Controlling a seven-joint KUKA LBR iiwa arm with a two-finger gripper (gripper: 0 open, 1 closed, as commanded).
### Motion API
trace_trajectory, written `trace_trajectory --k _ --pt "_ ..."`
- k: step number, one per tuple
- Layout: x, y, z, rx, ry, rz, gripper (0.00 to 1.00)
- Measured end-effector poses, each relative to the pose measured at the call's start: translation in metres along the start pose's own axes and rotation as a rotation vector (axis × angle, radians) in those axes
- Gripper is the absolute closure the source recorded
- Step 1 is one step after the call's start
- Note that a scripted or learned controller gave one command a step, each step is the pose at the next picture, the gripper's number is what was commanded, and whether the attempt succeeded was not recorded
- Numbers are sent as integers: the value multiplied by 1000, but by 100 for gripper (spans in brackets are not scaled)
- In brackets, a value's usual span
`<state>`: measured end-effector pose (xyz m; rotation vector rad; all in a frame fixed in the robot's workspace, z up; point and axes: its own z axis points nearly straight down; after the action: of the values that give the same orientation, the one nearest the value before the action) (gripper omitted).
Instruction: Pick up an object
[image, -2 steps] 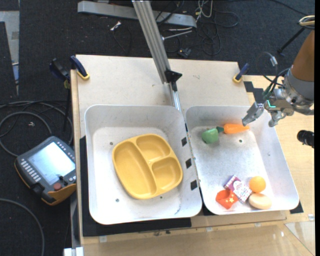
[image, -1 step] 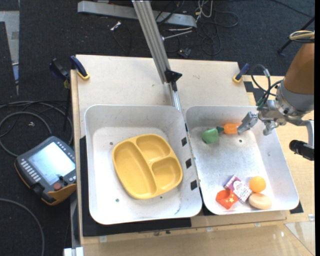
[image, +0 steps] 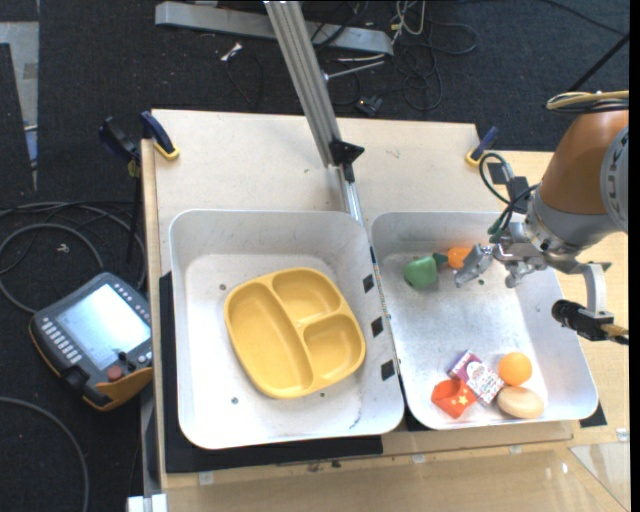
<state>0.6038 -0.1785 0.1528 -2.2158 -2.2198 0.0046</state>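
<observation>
a pale wooden bench on black, cable-strewn floor carries two white bins – a yellow divided plate in the left one. in the right bin, the gripper sits at twelve o'clock, fingers spread, just beside a green toy. small pieces – orange ball, red block – cluster at five o'clock.

Yellow divided plate in white left bin. White right bin: green piece, small orange piece, orange ball, tan egg shape, red block with yellow marks, pink-and-white patterned packet. Arm orange over grey.
</observation>
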Motion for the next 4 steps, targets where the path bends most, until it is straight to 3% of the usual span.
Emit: trace_trajectory --k 1,2,3,4 --pt "1 -1 54 1 0 2 0" --pt "0 1 40 -8 -2 3 100" --pt "-6 1 -22 -13 -5 4 100" --pt "-6 2 -59 -12 -4 0 100"
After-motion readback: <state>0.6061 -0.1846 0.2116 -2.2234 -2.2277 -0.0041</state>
